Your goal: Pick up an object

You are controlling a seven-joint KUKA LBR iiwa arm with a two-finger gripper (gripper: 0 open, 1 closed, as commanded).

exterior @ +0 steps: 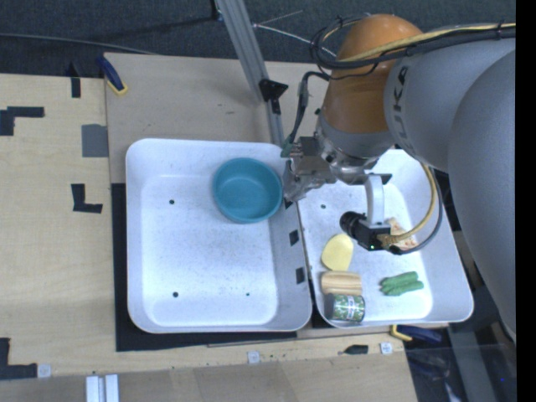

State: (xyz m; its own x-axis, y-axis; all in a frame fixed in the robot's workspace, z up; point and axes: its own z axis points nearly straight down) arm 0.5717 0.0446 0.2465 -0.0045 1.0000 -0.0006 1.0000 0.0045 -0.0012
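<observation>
A blue bowl (245, 189) sits upright at the back right of the left bin (167, 258). My gripper (295, 182) hangs over the divider between the two bins, just right of the bowl's rim and close to it. The wrist hides its tips. In the right bin (444, 296) lie a pale yellow piece (337, 252), a tan block (342, 282), a green can (345, 308) and a green pea pod (400, 284). A small orange and white item (399, 240) lies further back, partly behind a black fitting (358, 225) on the arm.
The grey arm with its orange band (368, 65) covers the back of the right bin. A slanted metal pole (247, 53) rises behind the bins. The small items are bunched at the right bin's front left.
</observation>
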